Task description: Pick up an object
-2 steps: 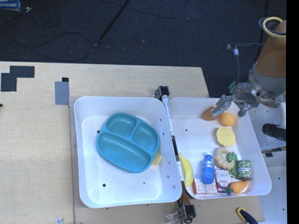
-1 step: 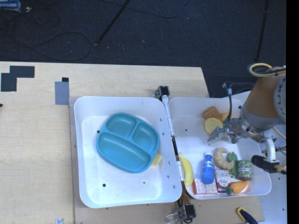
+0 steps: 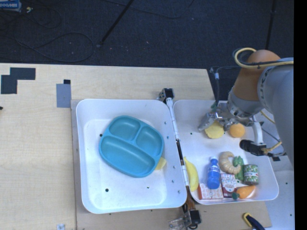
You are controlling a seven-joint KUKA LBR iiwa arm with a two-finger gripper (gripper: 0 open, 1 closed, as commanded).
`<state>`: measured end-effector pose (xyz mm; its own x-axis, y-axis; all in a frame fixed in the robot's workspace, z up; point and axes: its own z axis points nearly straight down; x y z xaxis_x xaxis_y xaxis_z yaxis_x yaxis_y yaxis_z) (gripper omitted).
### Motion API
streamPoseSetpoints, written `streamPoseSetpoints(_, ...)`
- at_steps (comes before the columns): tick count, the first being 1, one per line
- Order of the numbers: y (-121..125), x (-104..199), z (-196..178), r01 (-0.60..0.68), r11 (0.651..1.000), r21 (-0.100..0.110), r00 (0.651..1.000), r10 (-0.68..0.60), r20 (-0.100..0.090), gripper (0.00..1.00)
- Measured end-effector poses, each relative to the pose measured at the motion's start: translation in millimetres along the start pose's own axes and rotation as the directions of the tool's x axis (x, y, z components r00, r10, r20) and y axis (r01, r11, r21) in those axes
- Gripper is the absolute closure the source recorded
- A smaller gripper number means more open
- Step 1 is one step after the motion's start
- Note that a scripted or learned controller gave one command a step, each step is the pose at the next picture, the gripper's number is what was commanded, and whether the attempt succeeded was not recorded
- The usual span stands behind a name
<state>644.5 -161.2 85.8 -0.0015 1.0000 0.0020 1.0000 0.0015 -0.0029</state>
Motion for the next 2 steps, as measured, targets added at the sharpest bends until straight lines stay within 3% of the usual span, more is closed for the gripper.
streamPoseSetpoints(1,-1,0,-6,0.002,1.000,0.008,1.000,-0.002,-0.001,1.00)
streamPoseSetpoints(2,-56,83,-98,-0.001,1.000,0.005,1.000,0.001,0.001,1.00)
